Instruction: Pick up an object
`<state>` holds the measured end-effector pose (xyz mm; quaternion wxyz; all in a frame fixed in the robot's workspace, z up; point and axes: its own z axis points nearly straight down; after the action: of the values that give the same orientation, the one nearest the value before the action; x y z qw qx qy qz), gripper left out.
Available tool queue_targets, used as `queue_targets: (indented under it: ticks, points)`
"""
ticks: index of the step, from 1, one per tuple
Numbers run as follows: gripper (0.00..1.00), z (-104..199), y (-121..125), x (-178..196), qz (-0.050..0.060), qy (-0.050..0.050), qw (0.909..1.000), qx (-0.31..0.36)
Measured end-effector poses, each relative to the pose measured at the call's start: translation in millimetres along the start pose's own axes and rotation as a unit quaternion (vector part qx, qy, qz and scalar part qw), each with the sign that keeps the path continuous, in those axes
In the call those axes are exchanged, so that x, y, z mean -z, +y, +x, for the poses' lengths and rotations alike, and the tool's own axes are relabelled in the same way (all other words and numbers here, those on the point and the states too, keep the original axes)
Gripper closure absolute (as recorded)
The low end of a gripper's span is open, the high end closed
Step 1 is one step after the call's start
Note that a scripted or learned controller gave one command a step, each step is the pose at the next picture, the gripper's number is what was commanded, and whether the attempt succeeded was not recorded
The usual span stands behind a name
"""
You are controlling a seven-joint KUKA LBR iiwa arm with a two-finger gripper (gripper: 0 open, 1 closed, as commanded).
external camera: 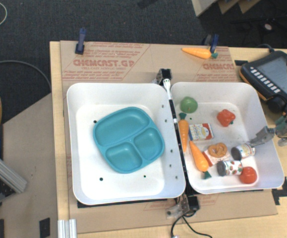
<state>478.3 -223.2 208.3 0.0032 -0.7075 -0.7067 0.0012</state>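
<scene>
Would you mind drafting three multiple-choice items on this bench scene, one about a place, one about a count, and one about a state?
1. Where does the blue divided plate lie?
A. in the left bin
B. in the right bin
C. on the cardboard behind the bins

2. How many toy carrots lie in the right bin?
A. none
B. two
C. four

3. How does the carrot behind the bins lie?
A. standing upright
B. flat on the cardboard
C. leaning on the plate

Answers:
1 A, it rests on the left bin's floor.
2 B, two orange carrots near the divider.
3 B, it lies flat.
</scene>
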Motion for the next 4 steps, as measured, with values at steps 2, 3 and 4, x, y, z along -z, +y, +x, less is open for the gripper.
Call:
queue_targets:
  ticks: [2,3,4]
  points:
    - [0.0,0,0,-27,0.001,0.001,1.0,0.0]
    - [1.0,-1,2,-11,-0.005,-0.003,1.0,0.0]
    - [1.0,14,12,118,-0.012,-0.005,0.9999,0.002]
